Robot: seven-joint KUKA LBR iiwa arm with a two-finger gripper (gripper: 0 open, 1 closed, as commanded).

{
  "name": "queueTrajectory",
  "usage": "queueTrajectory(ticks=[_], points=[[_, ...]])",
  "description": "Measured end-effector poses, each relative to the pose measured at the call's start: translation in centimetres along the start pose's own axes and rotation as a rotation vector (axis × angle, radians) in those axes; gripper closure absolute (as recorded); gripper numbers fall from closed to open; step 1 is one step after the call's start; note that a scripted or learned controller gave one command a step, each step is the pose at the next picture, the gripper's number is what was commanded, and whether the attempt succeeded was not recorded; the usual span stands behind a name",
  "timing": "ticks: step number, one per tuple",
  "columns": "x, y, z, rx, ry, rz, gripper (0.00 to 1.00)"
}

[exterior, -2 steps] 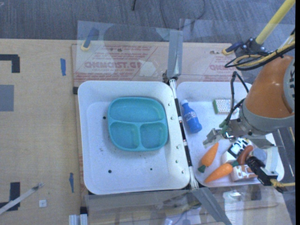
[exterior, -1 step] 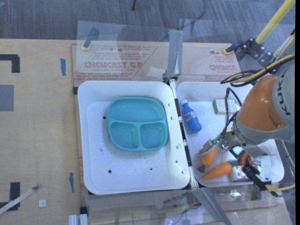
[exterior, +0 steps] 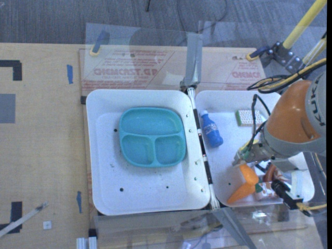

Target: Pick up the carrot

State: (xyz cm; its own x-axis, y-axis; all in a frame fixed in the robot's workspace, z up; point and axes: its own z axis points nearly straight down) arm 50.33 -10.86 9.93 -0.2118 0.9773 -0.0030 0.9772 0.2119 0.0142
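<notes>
The orange carrot point(exterior: 242, 187) lies at a slant near the front edge of the right bin point(exterior: 225, 139), its thin end pointing toward the front left. My gripper point(exterior: 252, 160) hangs below the orange-banded wrist, directly over the carrot's thick upper end and very close to it. The wrist and cables hide the point where it meets the carrot, so I see no grasp.
A blue bottle point(exterior: 210, 129) lies at the right bin's left side, and a small green-and-white block point(exterior: 251, 117) sits at its back. A red-and-white item point(exterior: 267, 183) lies right of the carrot. The left bin point(exterior: 104, 180) holds a teal divided plate point(exterior: 153, 137).
</notes>
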Motion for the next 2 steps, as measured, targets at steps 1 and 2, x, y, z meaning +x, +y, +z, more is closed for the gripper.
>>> queueTrajectory(ticks=[1,2], points=[[6.0,-1.0,-8.5,0.016,-0.001,0.358,1.00],[2.1,-1.6,-17.7,0.016,-0.001,0.383,1.00]])
